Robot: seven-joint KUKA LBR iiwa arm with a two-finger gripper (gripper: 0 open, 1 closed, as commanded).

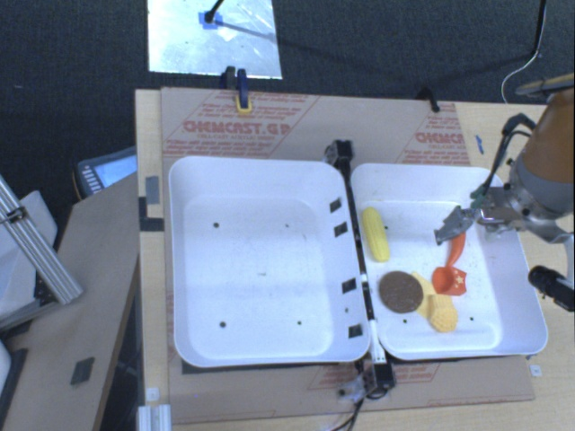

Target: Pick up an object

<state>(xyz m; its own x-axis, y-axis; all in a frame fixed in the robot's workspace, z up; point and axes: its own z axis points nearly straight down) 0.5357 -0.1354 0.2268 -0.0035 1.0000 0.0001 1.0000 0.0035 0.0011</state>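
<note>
The claw (452, 225) is hanging over the right bin (517, 330), near its right side. It is sitting at the end of the grey arm (539, 187), which is reaching in from the right. The claw's grey tip is pointing to the left and a little down. I cannot tell if the claw is spread or pressed together, because it is looking like one dark grey lump from here.

Just under the claw, an orange-red scoop (452, 268) is lying in the bin. Its thin end is running up toward the claw, and its wide end is sitting nearer to us. I cannot tell if the claw is touching it.

Right beside the scoop's wide end, a yellow lumpy toy (440, 313) is lying on the bin floor. A brown round cookie (401, 292) is lying just to the left of it, touching it or almost touching. Farther back and to the left, a yellow corn cob (375, 233) is lying close to the wall between the two bins.

The left bin (193, 268) is sitting side by side with the right one. Both bins are resting on a brown board (296, 124).
</note>
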